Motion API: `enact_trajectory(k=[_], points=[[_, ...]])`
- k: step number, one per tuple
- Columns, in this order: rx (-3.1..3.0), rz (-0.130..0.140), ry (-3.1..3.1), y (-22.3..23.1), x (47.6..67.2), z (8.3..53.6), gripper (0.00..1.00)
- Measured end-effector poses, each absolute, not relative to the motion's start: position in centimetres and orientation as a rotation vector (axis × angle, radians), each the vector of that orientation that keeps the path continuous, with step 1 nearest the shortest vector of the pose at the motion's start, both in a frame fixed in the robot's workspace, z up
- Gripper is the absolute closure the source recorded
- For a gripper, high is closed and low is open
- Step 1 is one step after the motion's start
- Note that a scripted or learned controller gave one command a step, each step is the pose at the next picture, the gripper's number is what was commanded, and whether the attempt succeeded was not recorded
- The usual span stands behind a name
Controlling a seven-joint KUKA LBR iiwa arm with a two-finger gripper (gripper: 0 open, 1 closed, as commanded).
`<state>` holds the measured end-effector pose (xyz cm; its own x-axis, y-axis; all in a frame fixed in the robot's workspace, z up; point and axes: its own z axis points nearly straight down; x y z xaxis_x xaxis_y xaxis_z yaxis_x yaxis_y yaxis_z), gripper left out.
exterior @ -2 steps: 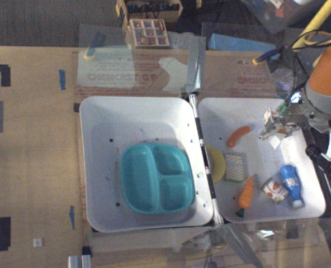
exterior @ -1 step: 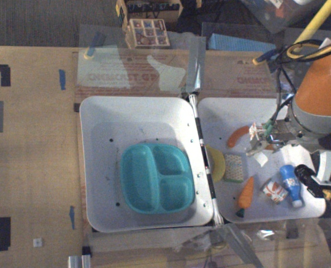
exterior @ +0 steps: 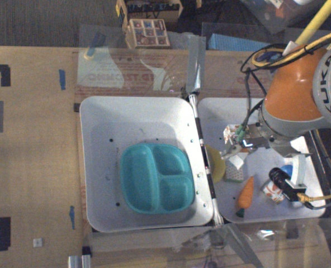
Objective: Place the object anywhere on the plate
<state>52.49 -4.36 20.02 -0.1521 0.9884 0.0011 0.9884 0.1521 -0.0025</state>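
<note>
A teal divided plate (exterior: 156, 177) lies in the left white bin (exterior: 98, 121) with nothing on it. My gripper (exterior: 237, 148) hangs low over the left part of the right bin (exterior: 210, 111), under the orange wrist. Directly below it stands a small white and pink block (exterior: 236, 167). An orange carrot (exterior: 245, 192) lies just in front of that block. A yellow-green disc (exterior: 216, 164) leans against the wall between the two bins. A small patterned packet (exterior: 230, 133) sits just behind the gripper.
A red and white carton (exterior: 272, 192) and a blue and white item (exterior: 289, 169) lie at the right of the right bin. Cardboard boxes (exterior: 147, 15) stand behind the bench. The arm covers the back right of the right bin.
</note>
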Motion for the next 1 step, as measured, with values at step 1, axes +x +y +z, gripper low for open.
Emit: enact_trajectory(k=[1], points=[[-2.288,0.002,-2.152,7.40,51.90,19.54,1.00]])
